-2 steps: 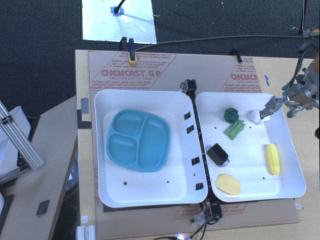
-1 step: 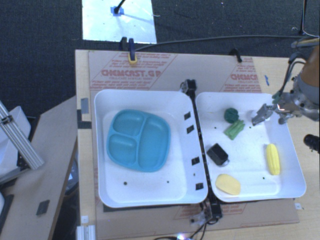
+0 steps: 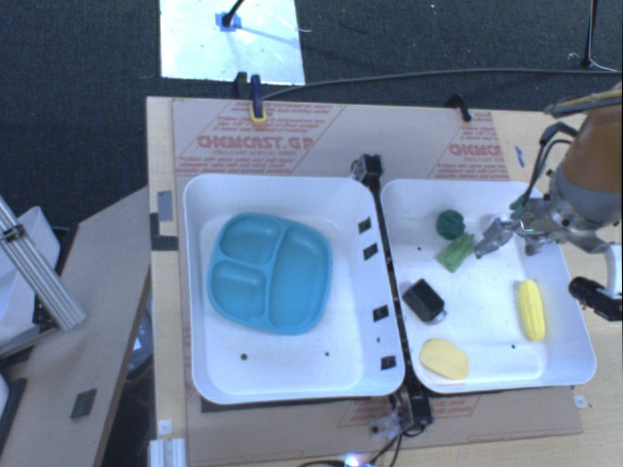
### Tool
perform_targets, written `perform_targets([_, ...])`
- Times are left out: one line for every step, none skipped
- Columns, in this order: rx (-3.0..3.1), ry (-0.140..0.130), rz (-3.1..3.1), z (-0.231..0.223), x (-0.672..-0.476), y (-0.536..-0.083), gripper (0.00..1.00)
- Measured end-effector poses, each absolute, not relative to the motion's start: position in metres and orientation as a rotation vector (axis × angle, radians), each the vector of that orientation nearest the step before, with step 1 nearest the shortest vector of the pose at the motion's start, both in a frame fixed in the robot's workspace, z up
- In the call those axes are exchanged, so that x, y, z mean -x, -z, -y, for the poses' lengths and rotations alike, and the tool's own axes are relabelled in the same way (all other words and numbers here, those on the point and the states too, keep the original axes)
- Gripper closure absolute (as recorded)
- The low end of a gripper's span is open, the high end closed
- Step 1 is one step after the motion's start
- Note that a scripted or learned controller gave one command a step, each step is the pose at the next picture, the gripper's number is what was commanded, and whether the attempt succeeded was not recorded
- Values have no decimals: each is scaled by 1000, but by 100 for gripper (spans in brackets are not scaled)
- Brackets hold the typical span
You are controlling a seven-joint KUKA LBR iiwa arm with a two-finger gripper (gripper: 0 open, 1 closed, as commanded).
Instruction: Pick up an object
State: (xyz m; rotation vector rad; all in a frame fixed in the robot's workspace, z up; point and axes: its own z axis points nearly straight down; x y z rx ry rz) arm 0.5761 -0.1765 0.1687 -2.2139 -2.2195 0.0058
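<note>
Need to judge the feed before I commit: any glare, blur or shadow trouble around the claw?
Camera view: the claw is small and slightly soft against the right bin; the white bin floors are bright, not washed out; shadows are faint; the strongest glare is on the shiny sheet at top.

Dark carpet floor [image 3: 78,86] surrounding bench — pale shiny sheet [image 3: 229,27] lying on it at top, reflecting light; aluminium rail [image 3: 39,275] leaning at left edge.

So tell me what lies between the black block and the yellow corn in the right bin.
Bare white bin floor. In the camera view nothing sits between the black block and the yellow corn.
</note>
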Motion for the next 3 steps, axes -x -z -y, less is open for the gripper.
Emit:
perform_targets([2216,-5,2219,179,-584,-117,0])
perform_targets([2214,-5,2220,180,-586,-127,100])
perform_targets([2215,1,2228,170,-584,-174,100])
